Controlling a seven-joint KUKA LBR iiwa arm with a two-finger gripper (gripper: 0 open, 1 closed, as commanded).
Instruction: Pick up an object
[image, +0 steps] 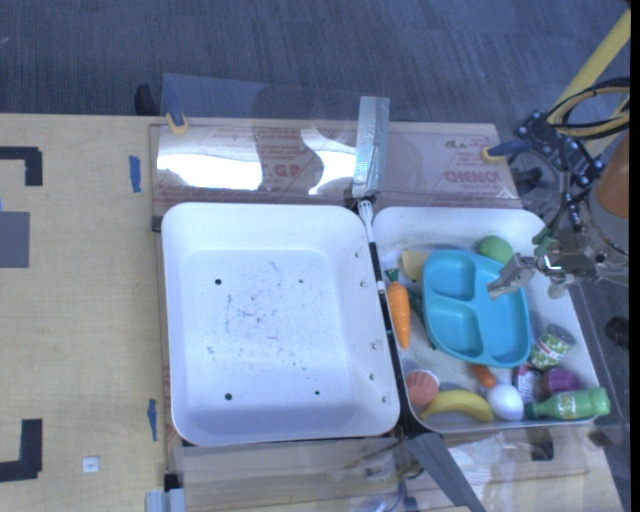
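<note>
A robot gripper hangs over the right bin, at the upper right rim of a blue divided tray, just below a green ball; whether its jaws stand wide or narrow cannot be told from this angle. The toys crowd together: a carrot, a banana, a white egg, a green bottle. A descent here risks striking the tray's hard rim or nudging the round ball aside. The left bin sits alongside.
</note>
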